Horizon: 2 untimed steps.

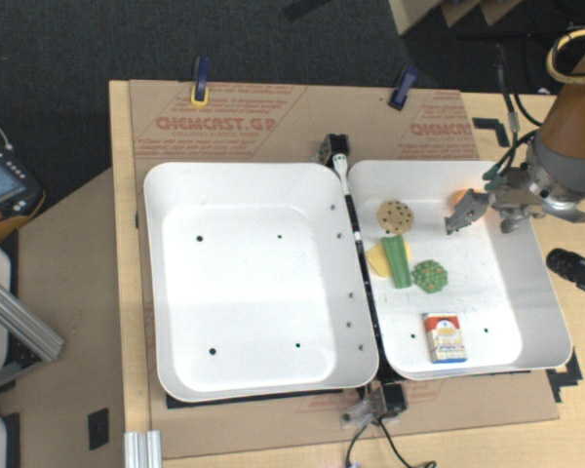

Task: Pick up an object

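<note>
The left bin [244, 271] stood on the brown board [273, 115], beside the right bin [526, 330]. In the right bin, a round tan cookie [395, 215] lay far, and near it a green stick [398, 261] rested across a yellow piece [378, 258]. Just right of them sat a green ball [430, 276]. Nearer lay a small red and white box [446, 337]. The gripper [487, 213] hovered at the far right over the bin, its fingers apart and holding nothing. A small orange thing [460, 197], perhaps a toy, lay beside it.
</note>
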Tool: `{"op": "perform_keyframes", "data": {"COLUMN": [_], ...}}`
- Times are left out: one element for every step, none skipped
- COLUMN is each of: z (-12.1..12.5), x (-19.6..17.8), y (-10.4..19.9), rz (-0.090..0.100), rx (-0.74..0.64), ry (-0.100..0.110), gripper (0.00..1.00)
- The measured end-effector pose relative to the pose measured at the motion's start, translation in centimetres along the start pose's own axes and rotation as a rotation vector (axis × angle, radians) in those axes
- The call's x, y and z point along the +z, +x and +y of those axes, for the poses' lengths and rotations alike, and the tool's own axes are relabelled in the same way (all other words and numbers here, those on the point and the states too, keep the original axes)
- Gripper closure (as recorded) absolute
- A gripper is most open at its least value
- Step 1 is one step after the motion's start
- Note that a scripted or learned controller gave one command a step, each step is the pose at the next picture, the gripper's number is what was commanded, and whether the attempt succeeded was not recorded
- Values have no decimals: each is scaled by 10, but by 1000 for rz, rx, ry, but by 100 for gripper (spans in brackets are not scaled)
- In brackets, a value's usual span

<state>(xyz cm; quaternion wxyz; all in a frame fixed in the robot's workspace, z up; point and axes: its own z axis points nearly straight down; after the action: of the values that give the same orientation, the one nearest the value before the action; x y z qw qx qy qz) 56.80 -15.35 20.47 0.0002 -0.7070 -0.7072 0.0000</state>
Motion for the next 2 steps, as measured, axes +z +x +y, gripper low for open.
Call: {"op": "perform_keyframes", "data": {"z": [-35, -31], "x": [124, 107], "y": [16, 14], "rz": [4, -2], "rx": [2, 2], "ry": [9, -3], "gripper": [0, 100]}}
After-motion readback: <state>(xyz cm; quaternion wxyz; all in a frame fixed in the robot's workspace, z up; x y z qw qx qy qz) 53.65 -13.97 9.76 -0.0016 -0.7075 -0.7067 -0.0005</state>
